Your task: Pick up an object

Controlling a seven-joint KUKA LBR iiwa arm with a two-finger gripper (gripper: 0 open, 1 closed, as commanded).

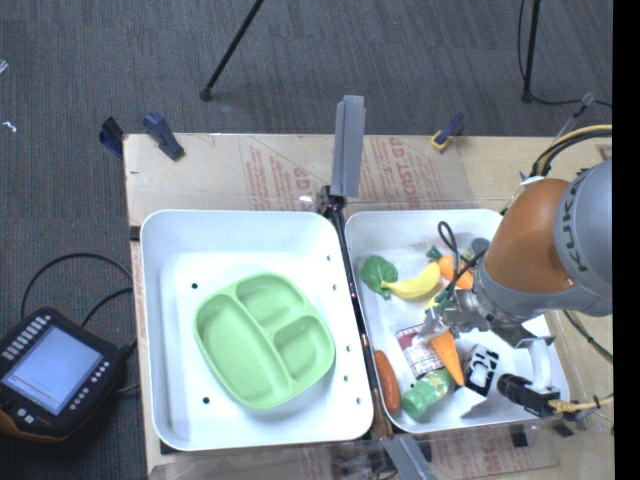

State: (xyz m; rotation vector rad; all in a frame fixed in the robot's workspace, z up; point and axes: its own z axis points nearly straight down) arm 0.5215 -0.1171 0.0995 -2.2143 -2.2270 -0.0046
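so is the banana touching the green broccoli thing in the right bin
Touching. The camera view shows the banana's left tip meeting the broccoli, with no white bin floor between them.

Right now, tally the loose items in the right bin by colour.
Green: 2, a leafy piece and a block
Yellow: 1, banana
Orange: 2, carrot and sausage
Red-and-white: 1, packet
Total: 6 clearly visible

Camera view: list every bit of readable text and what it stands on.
"KU", cut off by the picture's edge: on the grey arm.
Red print on the cardboard sheet under the bins: too blurred to read.
Print on the red packet: too small to read.
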